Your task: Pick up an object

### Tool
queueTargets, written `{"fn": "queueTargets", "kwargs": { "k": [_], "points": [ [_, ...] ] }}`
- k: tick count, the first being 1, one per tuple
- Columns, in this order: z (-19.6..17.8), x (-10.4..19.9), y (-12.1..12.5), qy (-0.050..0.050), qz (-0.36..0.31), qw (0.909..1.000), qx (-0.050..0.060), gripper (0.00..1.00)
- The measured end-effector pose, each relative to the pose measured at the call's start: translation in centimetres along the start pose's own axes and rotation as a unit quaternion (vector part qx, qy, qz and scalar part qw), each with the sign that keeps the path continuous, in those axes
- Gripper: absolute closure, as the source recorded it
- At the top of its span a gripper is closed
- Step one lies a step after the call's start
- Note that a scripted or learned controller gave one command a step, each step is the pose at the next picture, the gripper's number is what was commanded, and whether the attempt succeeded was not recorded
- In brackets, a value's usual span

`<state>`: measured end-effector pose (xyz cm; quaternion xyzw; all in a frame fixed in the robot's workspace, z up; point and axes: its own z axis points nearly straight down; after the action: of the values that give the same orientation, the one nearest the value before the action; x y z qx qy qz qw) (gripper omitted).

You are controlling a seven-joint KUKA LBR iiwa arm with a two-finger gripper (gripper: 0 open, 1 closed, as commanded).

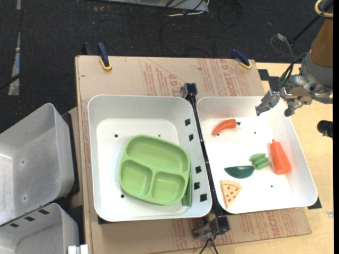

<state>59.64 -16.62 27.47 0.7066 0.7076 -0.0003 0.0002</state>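
Overhead, the gripper [277, 105] hangs above the far right corner of the right bin [302, 187], its two fingers spread apart with nothing between them. Four small toy foods lie in that bin: an orange-red chili pepper [224, 126] towards the far left, an orange bottle [279, 156] on the right side, a dark green ladle-like piece with a lighter green handle [247, 168] just left of the bottle, and a pizza slice [230, 192] near the front edge. The left bin [100, 110] bears a green divided tray [153, 169].

The chili pepper lies nearest the gripper and well apart from the rest, so it seems the likeliest target. It is probably light, hollow plastic, stiff and rather smooth, so it could squirt out of a pinch taken on its tapered end. Its long axis runs at a slant, from lower left to upper right in the camera view, with the dark stem end pointing right, towards the gripper's side, and the curved tip pointing down-left. The safest hold is probably across the thick middle of the body, fingers closing at right angles to that slanted axis.

The bottle would be the other fair choice: its long axis runs almost straight away from the front, cap end pointing to the far side, and its body is wider and steadier to clamp.
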Motion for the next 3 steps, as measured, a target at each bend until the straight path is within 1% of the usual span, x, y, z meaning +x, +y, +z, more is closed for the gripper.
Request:
{"fn": "queueTargets", "kwargs": {
  "k": [1,3],
  "points": [
    [6.2,-0.2,0.6,0.001,0.001,1.0,0.002,0.0],
    [16.7,-2.2,0.4,0.001,0.002,1.0,0.003,0.0]
  ]
}}
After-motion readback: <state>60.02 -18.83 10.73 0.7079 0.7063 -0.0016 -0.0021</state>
